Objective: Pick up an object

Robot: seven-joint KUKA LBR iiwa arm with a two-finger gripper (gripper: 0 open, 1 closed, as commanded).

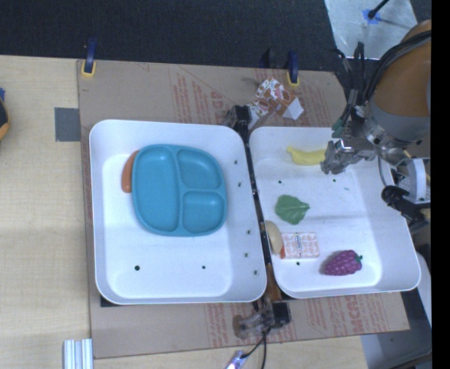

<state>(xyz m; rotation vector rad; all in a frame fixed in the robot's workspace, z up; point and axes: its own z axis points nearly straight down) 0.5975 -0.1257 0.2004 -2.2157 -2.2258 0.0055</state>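
Note:
In the right bin (378, 275) lie a yellow banana (305, 156) at the back, a green leaf-shaped toy (291, 208) in the middle, a red-and-white packet (300, 245), a tan oval piece (273, 237) by the left wall and purple grapes (341, 263) near the front. My gripper (334, 162) hangs over the back of this bin, just to the right of the banana's end. Its fingertips are dark and close together; I see nothing held between them.
The left bin (110, 229) holds a blue divided plate (180, 189) with an orange object (127, 172) tucked at its left edge. A crumpled wrapper (275, 97) lies behind the bins. Clamps hold the cardboard at the back edge. A dark device sits at the far left.

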